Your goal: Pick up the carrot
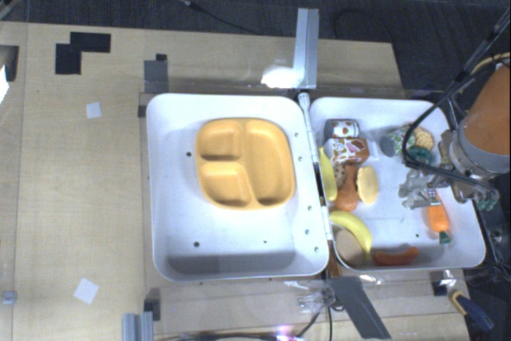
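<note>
The carrot (437,218) is small and orange with a green tip, and it lies near the right wall of the right bin (471,255). My gripper (423,192) hangs over the bin just up and left of the carrot, its metal end at the carrot's top end. The arm comes in from the right with its orange band above the wrist. I cannot make out a grasp on the carrot.
The right bin also holds a banana (354,228), a red sausage (395,255), a pale yellow oval piece (367,185), a red and white packet (346,143) and a small yellow item (421,140). A yellow divided plate (243,162) lies in the left bin (172,251).
</note>
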`<state>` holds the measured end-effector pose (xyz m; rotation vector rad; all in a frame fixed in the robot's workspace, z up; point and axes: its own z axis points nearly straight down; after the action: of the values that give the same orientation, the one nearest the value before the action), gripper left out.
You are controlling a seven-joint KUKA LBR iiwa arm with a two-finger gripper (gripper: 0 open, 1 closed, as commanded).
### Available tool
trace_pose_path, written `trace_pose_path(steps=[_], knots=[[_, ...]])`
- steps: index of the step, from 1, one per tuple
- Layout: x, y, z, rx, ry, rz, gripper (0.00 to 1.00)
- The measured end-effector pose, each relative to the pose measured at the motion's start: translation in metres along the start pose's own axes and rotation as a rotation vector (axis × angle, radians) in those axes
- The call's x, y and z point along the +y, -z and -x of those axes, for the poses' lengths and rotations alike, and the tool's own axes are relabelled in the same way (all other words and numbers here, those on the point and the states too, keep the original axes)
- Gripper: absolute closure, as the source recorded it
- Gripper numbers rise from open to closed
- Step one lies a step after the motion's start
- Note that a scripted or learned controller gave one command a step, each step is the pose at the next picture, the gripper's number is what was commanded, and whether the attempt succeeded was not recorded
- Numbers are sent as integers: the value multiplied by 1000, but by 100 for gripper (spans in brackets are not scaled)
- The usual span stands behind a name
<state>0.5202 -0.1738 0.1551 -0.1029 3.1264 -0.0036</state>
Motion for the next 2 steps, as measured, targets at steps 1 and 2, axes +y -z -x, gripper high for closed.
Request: trace_pose_path(steps=[1, 2], knots=[[-29, -65, -28, -2, 342, 0, 100], [-18, -64, -17, -2, 695, -6, 100]])
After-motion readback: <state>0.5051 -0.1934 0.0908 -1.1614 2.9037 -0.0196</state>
